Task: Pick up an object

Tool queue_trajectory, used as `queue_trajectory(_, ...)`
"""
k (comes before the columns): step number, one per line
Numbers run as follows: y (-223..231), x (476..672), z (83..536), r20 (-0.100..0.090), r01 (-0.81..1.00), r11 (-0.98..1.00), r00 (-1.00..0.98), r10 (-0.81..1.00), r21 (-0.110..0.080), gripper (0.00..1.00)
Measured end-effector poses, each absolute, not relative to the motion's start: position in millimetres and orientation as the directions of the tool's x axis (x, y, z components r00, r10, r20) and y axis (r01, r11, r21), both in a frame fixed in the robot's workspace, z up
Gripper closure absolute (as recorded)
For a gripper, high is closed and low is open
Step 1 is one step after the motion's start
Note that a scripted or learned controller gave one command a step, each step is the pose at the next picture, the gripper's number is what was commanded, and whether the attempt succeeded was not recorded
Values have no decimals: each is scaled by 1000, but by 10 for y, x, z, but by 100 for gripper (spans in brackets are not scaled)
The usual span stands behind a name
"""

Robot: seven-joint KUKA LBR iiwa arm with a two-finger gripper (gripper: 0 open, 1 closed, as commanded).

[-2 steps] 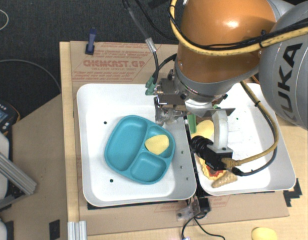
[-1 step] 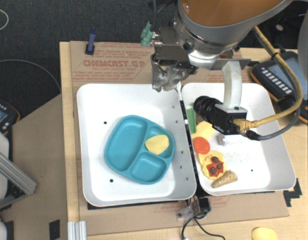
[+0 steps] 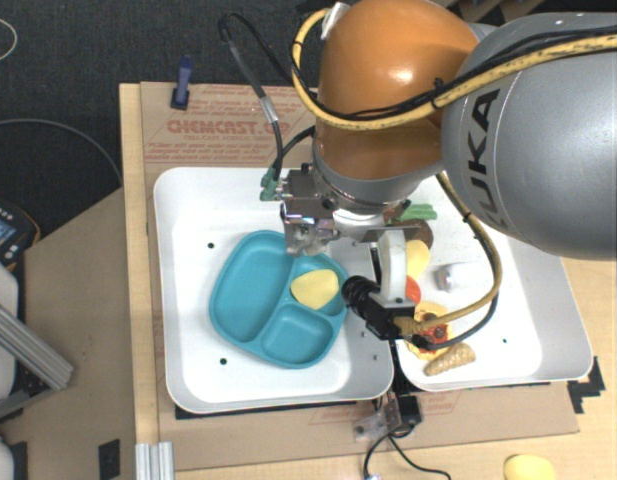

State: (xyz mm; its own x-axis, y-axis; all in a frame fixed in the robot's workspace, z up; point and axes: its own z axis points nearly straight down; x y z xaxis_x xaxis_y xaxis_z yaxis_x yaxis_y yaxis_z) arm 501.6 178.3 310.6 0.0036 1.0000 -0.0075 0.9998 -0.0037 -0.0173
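Tool (image 3: 310, 236) over blue tray (image 3: 258, 308) edge (near yellow piece (image 3: 314, 288)); opening unclear.

A brown table (image 3: 138, 268) is filling the middle of the view, with red lettering (image 3: 220, 126) printed across its far side. Dark carpet (image 3: 78, 58) is covering the floor behind and to the left. A thin cable (image 3: 48, 128) is curving over the carpet. A grey metal rail (image 3: 23, 343) is slanting in at lower left. Even light is falling from overhead.
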Motion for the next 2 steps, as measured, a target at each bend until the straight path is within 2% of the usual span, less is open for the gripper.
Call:
queue_trajectory(1, 1602, 4795, 4774, 8, 1000, 0, 0, 1000, 19, 100)
queue_trajectory(2, 1484, 4784, 3923, -3, 1000, -3, 3, 1000, -9, 100)
